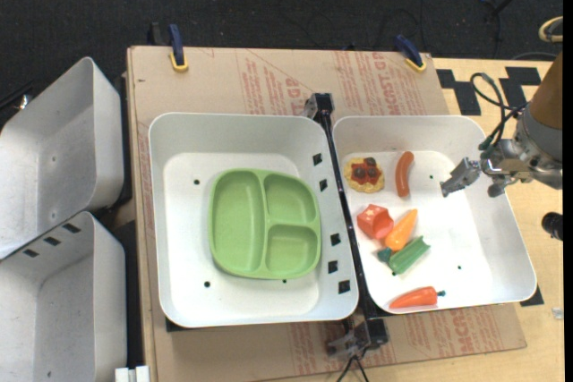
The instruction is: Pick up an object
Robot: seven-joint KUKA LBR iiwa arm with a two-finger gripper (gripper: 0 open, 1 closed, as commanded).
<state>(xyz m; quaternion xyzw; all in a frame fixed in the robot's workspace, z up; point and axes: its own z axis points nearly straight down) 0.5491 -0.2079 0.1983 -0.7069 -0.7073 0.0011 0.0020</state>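
The right bin (pixel 501 268) holds several toy foods: a small pizza slice (pixel 364 174), a red-orange sausage (pixel 405 173), a red pepper piece (pixel 373 220), an orange piece (pixel 402 229), a green piece (pixel 408 256) and an orange-red chili (pixel 414 298) near the front wall. My gripper (pixel 475 181) hangs over the right half of that bin, to the right of the sausage and apart from it. It is open, and nothing sits between its fingers.
The left bin (pixel 170 192) contains a green divided plate (pixel 266 224). A black divider (pixel 340 201) runs between the two bins. Two larger white tubs (pixel 54 157) stand off the bench on the left. The arm (pixel 542 130) comes in from the right.
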